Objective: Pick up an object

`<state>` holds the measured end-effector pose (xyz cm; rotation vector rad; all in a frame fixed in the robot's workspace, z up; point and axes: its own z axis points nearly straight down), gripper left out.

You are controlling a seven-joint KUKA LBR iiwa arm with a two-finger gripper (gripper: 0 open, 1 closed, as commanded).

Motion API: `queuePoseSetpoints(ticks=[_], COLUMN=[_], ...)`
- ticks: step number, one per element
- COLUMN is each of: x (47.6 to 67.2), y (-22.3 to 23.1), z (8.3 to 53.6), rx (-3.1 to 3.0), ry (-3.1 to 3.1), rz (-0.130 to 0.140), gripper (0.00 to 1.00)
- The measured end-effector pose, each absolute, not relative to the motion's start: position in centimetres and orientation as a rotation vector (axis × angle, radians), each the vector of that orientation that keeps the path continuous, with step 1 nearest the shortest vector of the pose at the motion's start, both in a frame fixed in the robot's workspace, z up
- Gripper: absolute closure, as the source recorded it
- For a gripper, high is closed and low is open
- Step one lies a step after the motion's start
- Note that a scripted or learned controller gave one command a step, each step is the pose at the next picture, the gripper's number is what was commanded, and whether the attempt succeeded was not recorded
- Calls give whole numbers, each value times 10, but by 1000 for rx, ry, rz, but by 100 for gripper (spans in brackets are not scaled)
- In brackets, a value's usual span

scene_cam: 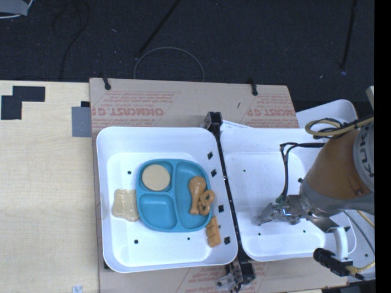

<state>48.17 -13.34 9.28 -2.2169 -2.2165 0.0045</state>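
Observation:
A blue divided plate [160, 213] lies in the left bin [116, 249]. A round tan cracker [156, 177] rests in its upper left compartment and a brown pretzel-like piece [200, 195] in its right compartment. A pale toast-like slice [125, 204] lies on the bin floor left of the plate. A small brown piece [212, 232] lies by the plate's lower right corner. My gripper [269, 214] hangs low over the right bin [256, 170], its fingers pointing left, far from all these objects. Nothing shows between the fingers.
The arm's orange band [337, 166] and grey wrist cover the right bin's right half. A black divider [223, 194] runs between the two bins. Cables [324, 127] loop above the arm. Cardboard [183, 105] lies under both bins.

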Motion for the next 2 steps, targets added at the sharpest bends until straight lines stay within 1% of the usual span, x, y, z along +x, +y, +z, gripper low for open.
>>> queuePoseSetpoints(ticks=[1, 2], x=[482, 488], y=[-135, -139], z=[105, 149], rx=[-2225, -2220], ry=[-2209, -2224], rz=[4, -1], gripper=[100, 100])
